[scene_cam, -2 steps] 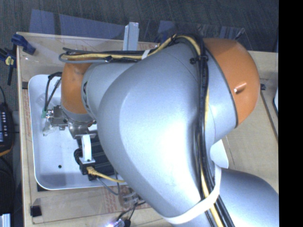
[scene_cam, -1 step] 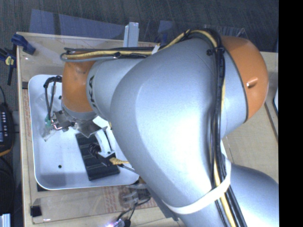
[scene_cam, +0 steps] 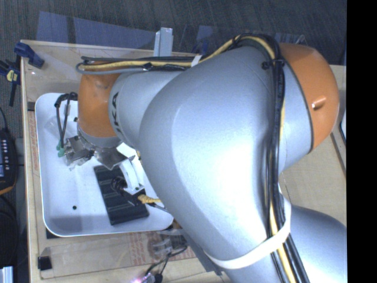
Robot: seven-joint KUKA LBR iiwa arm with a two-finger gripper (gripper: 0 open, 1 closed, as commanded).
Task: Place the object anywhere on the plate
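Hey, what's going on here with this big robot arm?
The grey arm reaches in from the right, across most of the bench. Its gripper is over the left part of a white bin. Whether it holds anything can't be told from this angle. A small dark speck lies on the bin floor near it.

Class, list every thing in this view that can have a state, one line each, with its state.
white bin, lying flat, right side hidden under the arm
arm, stretched in from the right over the bin
gripper, low over the bin's left part
small dark speck, lying on the bin floor, apart from the gripper
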